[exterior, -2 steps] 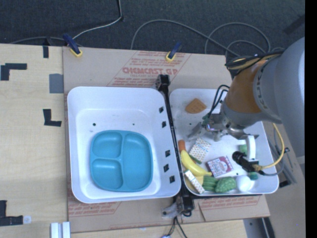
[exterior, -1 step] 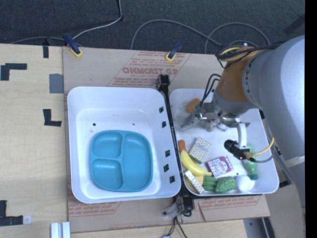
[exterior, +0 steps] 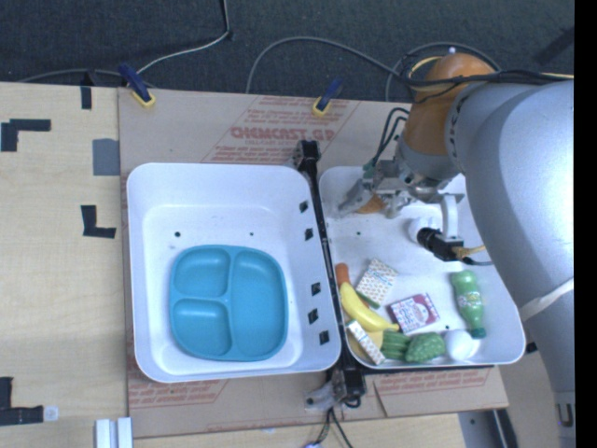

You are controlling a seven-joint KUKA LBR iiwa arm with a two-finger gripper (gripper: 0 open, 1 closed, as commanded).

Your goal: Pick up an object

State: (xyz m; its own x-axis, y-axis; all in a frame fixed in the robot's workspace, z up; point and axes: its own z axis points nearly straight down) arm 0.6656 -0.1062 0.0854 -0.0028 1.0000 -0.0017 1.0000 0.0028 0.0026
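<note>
While the gripper (exterior: 373, 197) hovers low over the far end of the right bin (exterior: 508, 329), I cannot tell its state from the camera view. Pickable objects cluster toward the near rim, well apart from it: a banana (exterior: 362, 310) lying diagonally, a green bottle (exterior: 468, 301) lengthwise along the right wall.

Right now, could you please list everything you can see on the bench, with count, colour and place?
Bins: two, white, side by side.
Divided plate: one, light blue, in the left bin.
Banana: one, yellow, right bin, near its left wall.
Bottle: one, green, right bin, right side.
Small packet: one, pink, right bin, centre.
Green items: two, right bin, front.
Clamps: two, blue and yellow, rear edge.
Arm: one, grey with an orange band.
Claw: one, over the right bin's rear.
</note>
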